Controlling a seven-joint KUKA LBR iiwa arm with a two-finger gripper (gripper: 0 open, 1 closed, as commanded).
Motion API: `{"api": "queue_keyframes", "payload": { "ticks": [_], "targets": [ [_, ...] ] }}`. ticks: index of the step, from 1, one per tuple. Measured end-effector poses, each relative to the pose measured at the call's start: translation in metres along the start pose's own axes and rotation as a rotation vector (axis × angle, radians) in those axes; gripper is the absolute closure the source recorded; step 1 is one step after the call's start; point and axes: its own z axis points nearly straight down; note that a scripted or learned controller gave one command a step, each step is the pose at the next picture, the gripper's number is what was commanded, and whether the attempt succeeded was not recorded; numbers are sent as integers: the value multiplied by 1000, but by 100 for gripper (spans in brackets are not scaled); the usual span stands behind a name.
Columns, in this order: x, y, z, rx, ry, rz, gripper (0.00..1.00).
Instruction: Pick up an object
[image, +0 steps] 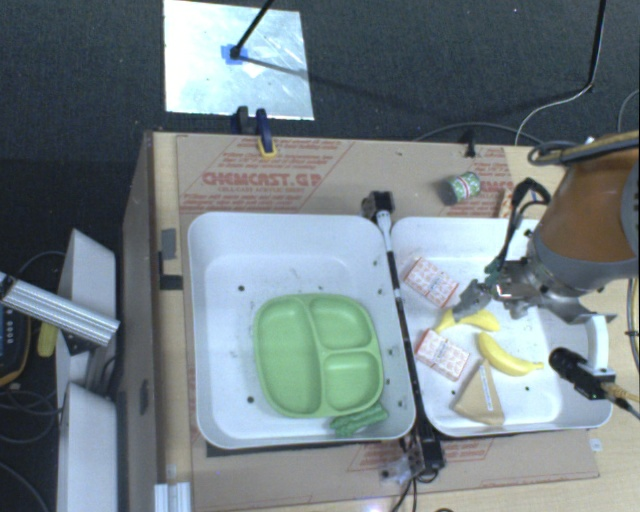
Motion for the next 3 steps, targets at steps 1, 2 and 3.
{"api": "queue_keyframes", "payload": {
  "ticks": [1,2,3],
  "targets": [
    [-42,10,93,3,0,3,0],
    [-51,-18,112,0,0,2,0],
    [-51,-17,101,-3,0,1,100]
  ]
}}
